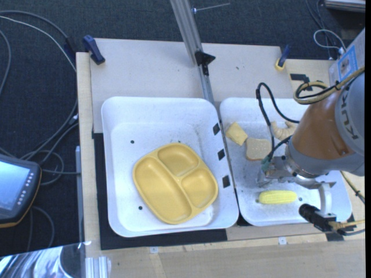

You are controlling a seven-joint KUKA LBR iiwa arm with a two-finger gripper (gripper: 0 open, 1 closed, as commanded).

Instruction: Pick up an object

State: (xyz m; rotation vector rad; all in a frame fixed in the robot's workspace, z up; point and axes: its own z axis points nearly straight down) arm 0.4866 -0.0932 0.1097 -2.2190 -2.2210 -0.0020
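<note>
- Surface [145, 68]: pale board carrying two shallow white bins side by side, with blue clamps at its far corners, one of them at the left [93, 48].
- Left bin [116, 114]: holds one yellow divided plate [175, 181] with three compartments, lying flat toward the near middle. Nothing lies on the plate.
- Right bin [243, 106]: holds the small items and the arm's working end.
- Corn cob [277, 197]: yellow, lying on its side near the front of the right bin, just below the arm's wrist and apart from the other pieces.
- Yellow wedge [236, 133]: cheese-like block near the bin's left wall, toward the back.
- Tan slice [257, 148]: bread-like piece just beside the wedge, touching or nearly touching it.
- Pale piece [282, 131]: small light-coloured object at the back, partly hidden by the arm.
- Arm [324, 132]: grey with an orange section, reaching in from the right and covering much of the right bin's right half.
- Hand [268, 172]: low in the right bin between the tan slice and the corn cob; whether it is wide, narrow or holding anything, I cannot tell, as the wrist hides it.
- Black cable [264, 100]: loops over the back of the right bin.
- Metal post [188, 22]: slants across the back, ending between the bins.
- Screen [14, 190]: at the left edge, off the surface.
</note>
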